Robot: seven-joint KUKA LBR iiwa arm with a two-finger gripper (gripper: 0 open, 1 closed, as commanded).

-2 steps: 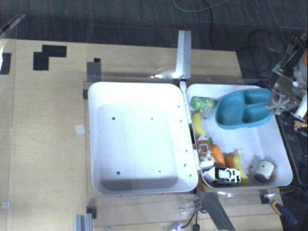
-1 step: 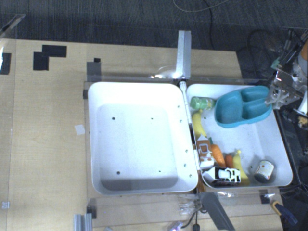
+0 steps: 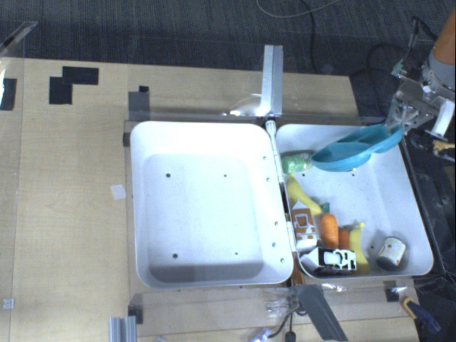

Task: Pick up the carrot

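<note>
Carrot lying near the front edge of the right bin, orange, pointing roughly front to back. Hemmed in on both sides: a small brown-and-white printed card touching on the left, a yellow piece just beside on the right, a white-and-black toy car against its front end. Print on the card too small to read.

Banana slanting along the bin's left wall just behind the card, with a green item at the back-left corner. Blue scoop stretched across the back of the bin, bowl toward the green item, handle reaching up to the tool at the back-right corner. Cannot tell whether the tool is spread or pressed together, nor whether the handle sits inside it. Grey round lump alone near the front-right corner.

Open floor in the middle and right of the right bin, between scoop and carrot. Left bin white, with wide room. Black marks at the back-left of the desk.
</note>
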